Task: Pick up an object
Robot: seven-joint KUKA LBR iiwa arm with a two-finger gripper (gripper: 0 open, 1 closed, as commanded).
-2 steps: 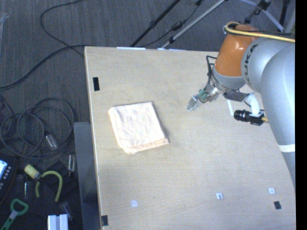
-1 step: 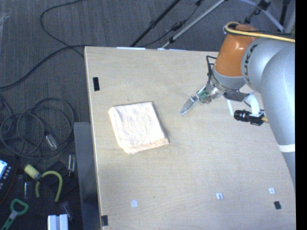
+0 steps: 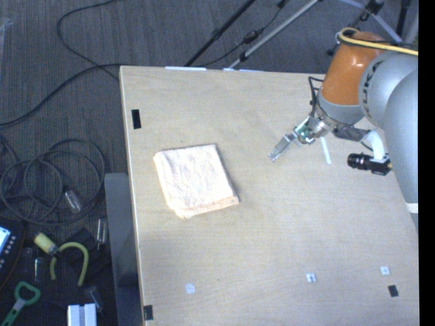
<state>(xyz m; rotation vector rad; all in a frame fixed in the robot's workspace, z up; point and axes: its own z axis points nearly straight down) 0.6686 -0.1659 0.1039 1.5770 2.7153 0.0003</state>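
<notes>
A folded white cloth (image 3: 196, 180) lies flat on the pale wooden bench top (image 3: 272, 250), left of centre. My gripper (image 3: 300, 158) hangs over the bench to the right of the cloth, well apart from it. Its two thin fingers spread apart, one (image 3: 280, 149) pointing down-left and the other (image 3: 326, 153) pointing down. The gripper is open with nothing between the fingers. The orange band (image 3: 346, 77) and the grey arm body (image 3: 401, 121) fill the upper right.
Small black markers (image 3: 136, 119) sit on the bench near its left edge and its lower right. Cables (image 3: 47, 182) and hand tools (image 3: 68, 257) lie on the carpet at left. Stand legs (image 3: 285, 15) cross the floor beyond the far edge.
</notes>
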